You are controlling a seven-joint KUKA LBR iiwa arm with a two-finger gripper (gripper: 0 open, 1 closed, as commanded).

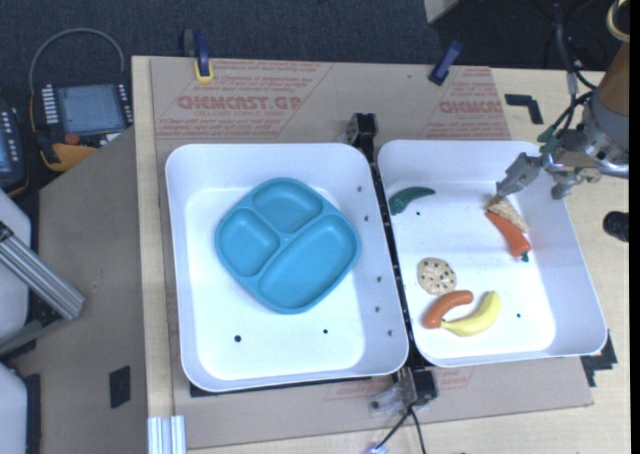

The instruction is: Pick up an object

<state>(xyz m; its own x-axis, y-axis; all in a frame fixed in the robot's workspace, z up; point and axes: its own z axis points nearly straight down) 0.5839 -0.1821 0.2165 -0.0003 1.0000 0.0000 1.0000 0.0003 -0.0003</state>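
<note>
Reaching in from the right — gripper (535,174) above the right bin (570,337).

I see two white bins, the left bin (200,342) and the right bin (560,332); the divided plate (288,242) is plain sky blue; the cookie (436,274) is tan with dark specks; the sausage (445,307) is orange-red, the banana (476,315) yellow, the carrot (511,231) orange, the pepper (408,199) dark green; the bench board (330,102) is brown with red lettering.
</note>
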